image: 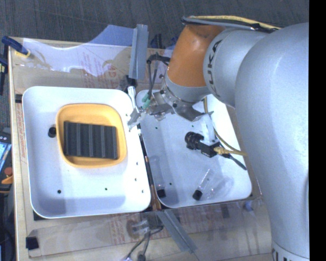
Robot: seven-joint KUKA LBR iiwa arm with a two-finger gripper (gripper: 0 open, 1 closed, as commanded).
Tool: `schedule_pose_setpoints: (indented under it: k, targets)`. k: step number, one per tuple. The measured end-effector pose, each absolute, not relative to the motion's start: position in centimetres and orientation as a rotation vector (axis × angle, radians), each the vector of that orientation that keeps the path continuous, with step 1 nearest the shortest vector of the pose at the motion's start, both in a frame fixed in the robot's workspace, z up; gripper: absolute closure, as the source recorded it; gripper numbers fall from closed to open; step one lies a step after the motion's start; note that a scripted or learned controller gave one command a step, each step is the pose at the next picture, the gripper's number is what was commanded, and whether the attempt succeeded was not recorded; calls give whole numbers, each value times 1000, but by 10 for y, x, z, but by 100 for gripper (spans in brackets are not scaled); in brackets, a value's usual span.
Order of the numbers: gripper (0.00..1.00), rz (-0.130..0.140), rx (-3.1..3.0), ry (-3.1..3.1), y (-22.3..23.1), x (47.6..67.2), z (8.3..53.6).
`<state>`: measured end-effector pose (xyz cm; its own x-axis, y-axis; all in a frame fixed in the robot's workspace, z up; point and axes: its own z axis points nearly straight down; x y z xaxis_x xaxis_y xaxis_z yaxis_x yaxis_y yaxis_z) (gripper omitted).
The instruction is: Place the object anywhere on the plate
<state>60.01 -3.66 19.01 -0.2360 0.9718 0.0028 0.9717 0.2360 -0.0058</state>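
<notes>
We see hand (136, 112) over seam between two white bins, near their far edge. Whether it is apart or together we cannot tell. Grey arm (261, 91) reaches in from right over right bin (174, 162). Yellow plate (89, 112) lies in middle of left bin (70, 200). Dark ribbed block (92, 139) lies flat on plate, inside rim, left of hand, not touching it. Small black thing (52, 131) just beside plate's left edge. Small black piece (197, 194) near right bin's front edge.

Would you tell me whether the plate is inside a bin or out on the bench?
Inside: the plate lies in the bin, white floor all around it.
</notes>
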Motion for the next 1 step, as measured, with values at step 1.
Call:
schedule_pose_setpoints:
  k: [1]
  targets:
    - [0, 1, -1617, -2692, 33, 601, 207]
